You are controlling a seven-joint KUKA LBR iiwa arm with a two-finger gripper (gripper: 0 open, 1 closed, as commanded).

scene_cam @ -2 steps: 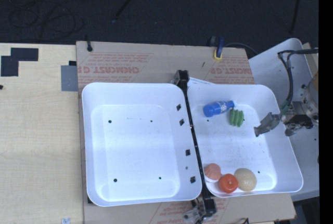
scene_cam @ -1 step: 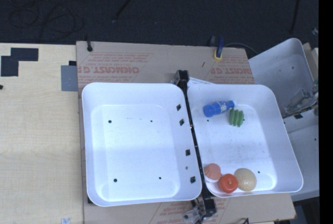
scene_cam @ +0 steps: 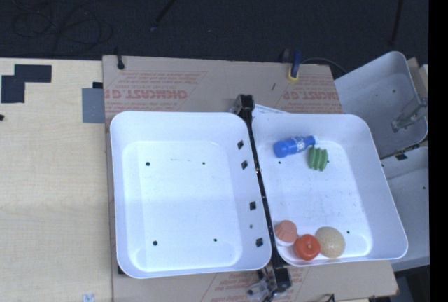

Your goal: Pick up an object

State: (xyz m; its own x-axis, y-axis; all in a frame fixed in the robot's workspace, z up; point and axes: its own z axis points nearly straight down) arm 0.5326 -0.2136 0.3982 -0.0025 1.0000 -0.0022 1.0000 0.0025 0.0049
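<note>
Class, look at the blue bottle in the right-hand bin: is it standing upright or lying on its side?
Lying on its side. The blue bottle stretches lengthwise across the right bin floor, beside the green object.

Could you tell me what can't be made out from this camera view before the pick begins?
- Green object in the right bin: too small and blurred to identify.
- Pink piece: partly overlapped by the red-orange round object; its shape is unclear.
- Beige round object: surface detail is blurred.
- Blue bottle: label too small to read.
- Clamp at the bottom: cut off by the edge.
</note>
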